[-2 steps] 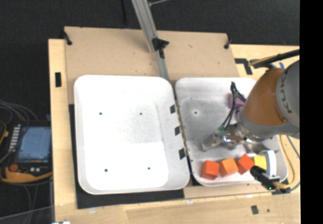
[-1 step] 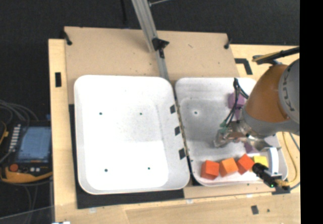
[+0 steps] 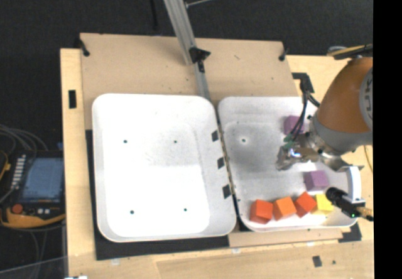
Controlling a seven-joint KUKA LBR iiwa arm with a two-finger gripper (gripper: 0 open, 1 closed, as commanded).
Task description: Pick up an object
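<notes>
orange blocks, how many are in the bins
3 orange foam blocks, all in a row along the right bin's near edge: one at left, one in the middle, one at right. The arm may hide others.

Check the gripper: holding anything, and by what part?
Cannot be told. The gripper is low over the right bin, between two purple blocks, but nothing visibly sits between its fingers.

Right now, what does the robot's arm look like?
The arm is chunky and round, with an orange band above a grey wrist. A thin dark cable curls along its side. At its tip sits a small, shiny metal tool, with a tiny green speck on it.
</notes>
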